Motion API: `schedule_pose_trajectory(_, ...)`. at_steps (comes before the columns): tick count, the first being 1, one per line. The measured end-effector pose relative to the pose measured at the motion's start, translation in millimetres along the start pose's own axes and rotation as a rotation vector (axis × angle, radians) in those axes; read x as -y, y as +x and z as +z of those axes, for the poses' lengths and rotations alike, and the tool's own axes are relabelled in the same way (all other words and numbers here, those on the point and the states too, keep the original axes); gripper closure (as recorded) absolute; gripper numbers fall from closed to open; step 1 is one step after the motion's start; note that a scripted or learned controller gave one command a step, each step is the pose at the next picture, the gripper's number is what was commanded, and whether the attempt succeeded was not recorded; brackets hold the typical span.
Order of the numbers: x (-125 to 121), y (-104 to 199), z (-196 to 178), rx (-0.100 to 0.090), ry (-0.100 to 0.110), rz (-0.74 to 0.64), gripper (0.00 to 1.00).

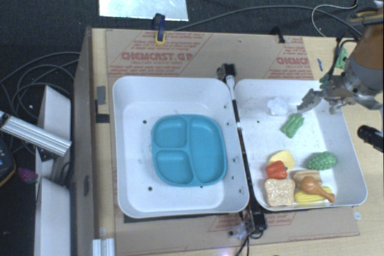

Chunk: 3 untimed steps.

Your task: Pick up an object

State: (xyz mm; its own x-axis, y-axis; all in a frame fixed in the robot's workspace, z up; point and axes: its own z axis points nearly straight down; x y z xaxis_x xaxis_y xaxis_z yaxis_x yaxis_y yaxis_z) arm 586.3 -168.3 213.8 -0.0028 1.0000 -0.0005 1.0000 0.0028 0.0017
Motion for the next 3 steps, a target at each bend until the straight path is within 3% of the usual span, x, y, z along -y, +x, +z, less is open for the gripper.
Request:
schedule_pose_trajectory(1,-35,-4,74,-0.001,0.002,-0.002,0.0)
schedule_pose_trajectory(2,-25,15,130,-0.001,0.002,-0.003,0.0)
schedule_pose_trajectory(3,-27,14,118,0.001,-0.003,-0.004,1.0)
